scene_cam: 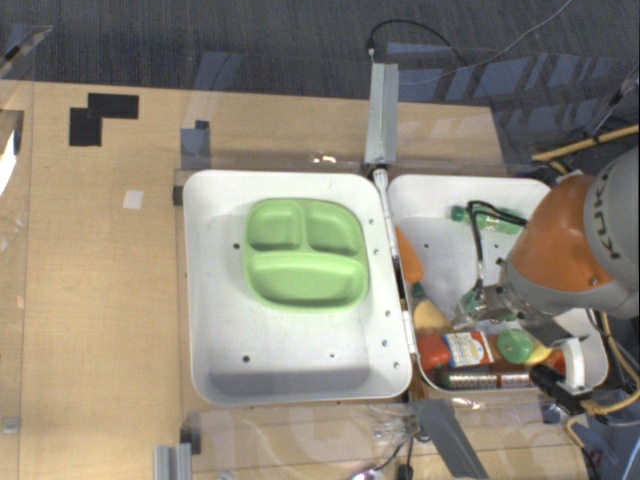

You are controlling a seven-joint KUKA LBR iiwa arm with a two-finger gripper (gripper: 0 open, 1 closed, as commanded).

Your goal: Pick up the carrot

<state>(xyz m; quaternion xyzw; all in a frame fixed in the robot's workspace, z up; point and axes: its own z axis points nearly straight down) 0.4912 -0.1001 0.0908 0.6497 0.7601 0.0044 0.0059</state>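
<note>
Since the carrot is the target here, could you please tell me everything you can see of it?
The carrot is an orange, tapered piece with a smooth, plastic-like look, lying flat in the right bin along its left wall, beside the divider. It runs lengthwise away from the camera. Its near end sits close to a yellow item; whether they touch is unclear. The end effector is to its right, apart from it.

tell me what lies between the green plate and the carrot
In the camera view, the two bins' adjoining walls lie between the green plate and the carrot; otherwise bare white floor.
</note>
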